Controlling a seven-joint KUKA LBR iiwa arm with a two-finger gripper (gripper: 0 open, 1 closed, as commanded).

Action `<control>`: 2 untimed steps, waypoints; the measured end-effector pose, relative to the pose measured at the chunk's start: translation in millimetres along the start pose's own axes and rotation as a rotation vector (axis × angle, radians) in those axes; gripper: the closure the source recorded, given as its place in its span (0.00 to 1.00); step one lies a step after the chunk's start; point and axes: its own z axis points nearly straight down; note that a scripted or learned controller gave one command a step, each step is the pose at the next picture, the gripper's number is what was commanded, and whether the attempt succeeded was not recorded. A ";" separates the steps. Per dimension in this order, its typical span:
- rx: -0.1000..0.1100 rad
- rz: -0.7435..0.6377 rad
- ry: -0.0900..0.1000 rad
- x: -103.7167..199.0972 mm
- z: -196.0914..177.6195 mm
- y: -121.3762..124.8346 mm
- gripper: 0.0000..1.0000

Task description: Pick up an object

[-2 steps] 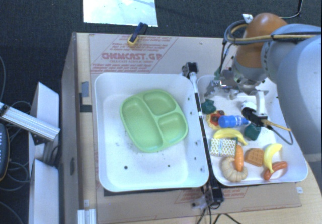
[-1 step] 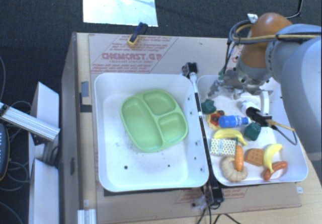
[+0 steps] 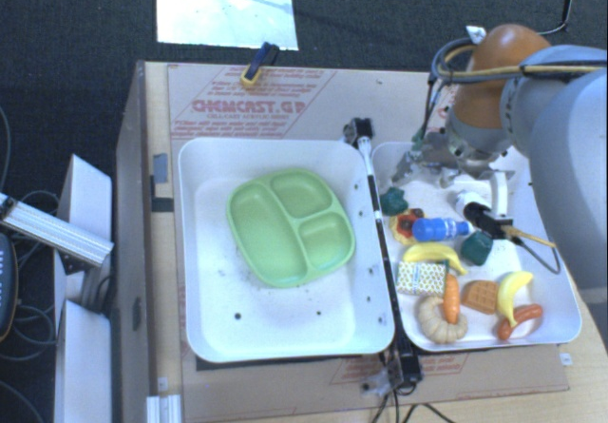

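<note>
Two white bins sit side by side on the cardboard-topped bench (image 3: 249, 105), and from my remote seat that's most of what I'm looking at. The left bin (image 3: 204, 317) has just a big green divided plate (image 3: 290, 226) lying flat in it, a bit left of the shared wall. The grey arm (image 3: 560, 117) comes in from the right with its orange band up top, and the gripper (image 3: 446, 164) hangs over the back end of the right bin (image 3: 567, 309). Honestly I can't tell from this angle whether it's open or closed, and I don't see anything held in it. All the stuff to pick is toy food piled in the right bin, in front of the gripper: a blue bottle (image 3: 439, 228) lying on its side near the middle, a yellow banana (image 3: 435, 254) just below it, and a second banana (image 3: 514, 292) toward the right wall. Next to that there's a waffle (image 3: 482, 296), an orange carrot (image 3: 451, 298) standing on end against a tan pretzel-ish thing (image 3: 439, 321), and a checkered packet (image 3: 421, 277) by the dividing wall. Smaller bits: a sausage (image 3: 524, 318) in the front right corner, a dark green piece (image 3: 393, 200) near the divider, and another green piece (image 3: 477, 246) right of the bottle.
</note>
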 end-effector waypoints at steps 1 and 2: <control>0.000 0.000 0.000 2.9 0.1 0.0 0.00; 0.001 -0.002 0.000 13.9 0.5 -0.1 0.00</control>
